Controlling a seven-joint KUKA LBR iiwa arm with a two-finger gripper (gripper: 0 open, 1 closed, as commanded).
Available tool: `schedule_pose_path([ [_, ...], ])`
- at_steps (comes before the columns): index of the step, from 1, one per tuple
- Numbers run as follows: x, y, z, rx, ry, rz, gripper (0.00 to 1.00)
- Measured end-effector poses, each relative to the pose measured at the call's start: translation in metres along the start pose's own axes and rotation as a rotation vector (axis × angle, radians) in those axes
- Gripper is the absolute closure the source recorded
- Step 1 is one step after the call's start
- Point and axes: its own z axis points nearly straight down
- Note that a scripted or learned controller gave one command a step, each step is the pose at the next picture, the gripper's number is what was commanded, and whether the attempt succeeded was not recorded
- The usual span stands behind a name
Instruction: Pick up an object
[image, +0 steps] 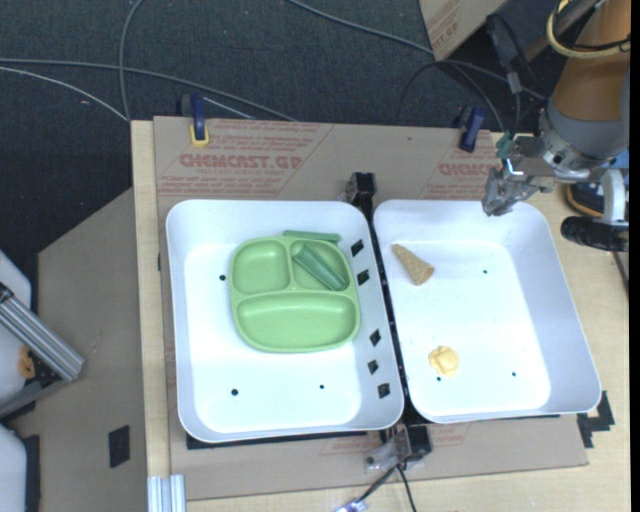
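A tan wedge-shaped piece (412, 264) lies in the upper left part of the right bin (560, 330). A small yellow lump (443, 360) rests lower down in the same bin. My gripper (498, 205) hangs over the right bin's far edge, up and to the right of the tan wedge, with nothing visible between its fingers. In the left bin (200, 370) sits a green divided plate (292, 298) with a darker green piece (322, 262) lying in its upper right compartment.
A black divider with clips (372, 300) runs between the two bins. Blue clamps (199, 120) (470, 125) hold the cardboard sheet at the back. Cables trail over the dark floor behind the bench.
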Motion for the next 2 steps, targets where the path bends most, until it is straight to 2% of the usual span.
schedule_pose_path([
  [2,0.106,-0.017,0.014,0.006,0.003,-0.004,1.00],
])
